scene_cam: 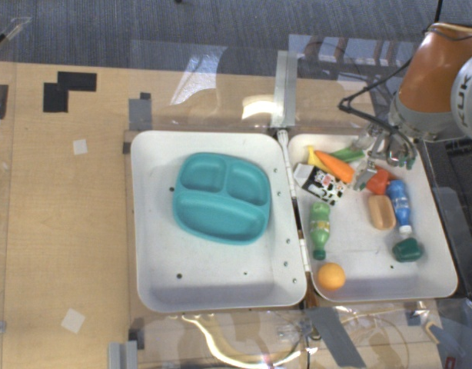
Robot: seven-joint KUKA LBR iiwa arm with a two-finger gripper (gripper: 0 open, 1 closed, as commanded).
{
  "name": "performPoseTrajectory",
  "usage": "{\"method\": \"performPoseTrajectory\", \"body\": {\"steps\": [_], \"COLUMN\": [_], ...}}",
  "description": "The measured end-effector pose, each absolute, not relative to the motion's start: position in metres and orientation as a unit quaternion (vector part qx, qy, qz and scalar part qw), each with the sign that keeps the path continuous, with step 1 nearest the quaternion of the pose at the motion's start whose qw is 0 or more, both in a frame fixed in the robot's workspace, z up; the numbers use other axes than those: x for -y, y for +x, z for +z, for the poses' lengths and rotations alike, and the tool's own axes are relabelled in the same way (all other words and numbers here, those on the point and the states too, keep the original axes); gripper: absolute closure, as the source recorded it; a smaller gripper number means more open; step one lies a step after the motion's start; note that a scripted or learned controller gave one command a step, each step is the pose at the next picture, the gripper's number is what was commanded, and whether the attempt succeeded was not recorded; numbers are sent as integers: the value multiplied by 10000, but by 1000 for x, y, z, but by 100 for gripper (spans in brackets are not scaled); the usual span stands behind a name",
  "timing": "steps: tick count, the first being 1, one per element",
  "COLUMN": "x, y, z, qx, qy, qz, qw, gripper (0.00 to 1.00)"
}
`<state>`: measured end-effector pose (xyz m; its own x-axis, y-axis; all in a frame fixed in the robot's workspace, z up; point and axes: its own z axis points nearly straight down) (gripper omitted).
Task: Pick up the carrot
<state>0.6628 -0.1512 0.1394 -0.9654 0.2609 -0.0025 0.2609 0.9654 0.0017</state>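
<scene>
The carrot (333, 164) is orange with a green top and lies tilted at the back of the right bin (367, 271), its tip toward the bin's left wall. My gripper (372, 166) hangs over the back of that bin, just right of the carrot's green end and above a red item (380, 181). Nothing shows as held by it. The grey arm with its orange band (432, 68) comes in from the upper right.
Around the carrot lie a black-and-white carton (320, 182), a green bottle (320, 229), an orange (330, 276), a tan loaf (380, 213), a blue bottle (400, 201) and a dark green piece (407, 249). The left bin (155, 275) holds a teal divided plate (221, 197).
</scene>
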Motion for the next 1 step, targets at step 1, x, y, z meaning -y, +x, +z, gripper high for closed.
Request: {"method": "performPoseTrajectory", "body": {"steps": [1], "x": [130], "y": [669], "z": [116], "qx": [-9920], "qy": [1258], "qz": [-36], "qw": [100], "gripper": [0]}}
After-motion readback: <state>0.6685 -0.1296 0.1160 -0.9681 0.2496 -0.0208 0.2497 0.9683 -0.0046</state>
